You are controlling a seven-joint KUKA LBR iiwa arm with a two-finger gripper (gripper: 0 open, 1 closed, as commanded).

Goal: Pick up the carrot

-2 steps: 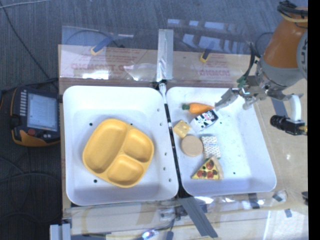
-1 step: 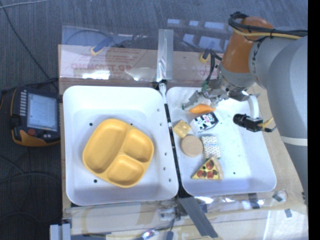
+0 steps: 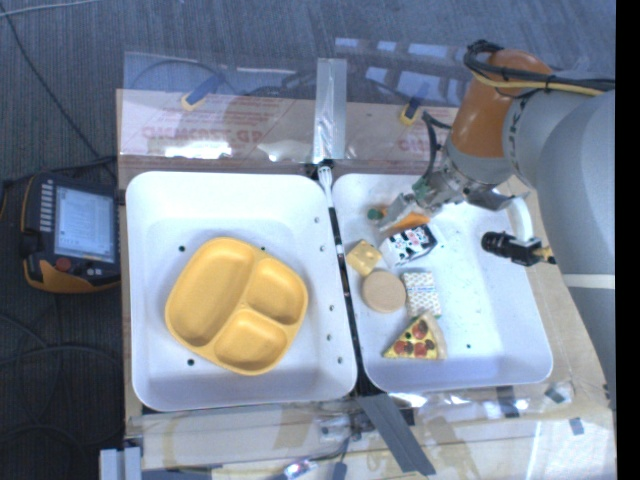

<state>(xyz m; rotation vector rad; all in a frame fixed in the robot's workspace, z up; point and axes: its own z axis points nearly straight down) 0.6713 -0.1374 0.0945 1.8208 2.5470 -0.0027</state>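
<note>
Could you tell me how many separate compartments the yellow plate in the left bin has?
3: the yellow plate has one compartment at its left, one at its upper right, and one at its lower right.

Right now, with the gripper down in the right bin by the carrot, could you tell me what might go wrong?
The carrot lies close against the black-and-white carton, so the gripper may nudge or catch that instead. It is also small and partly under the gripper, so a close could miss it. The bin's back wall is near, limiting room.

Grey arm [image 3: 560,158] reaching from the right, orange-banded wrist bent down, gripper [image 3: 415,208] lowered
</note>
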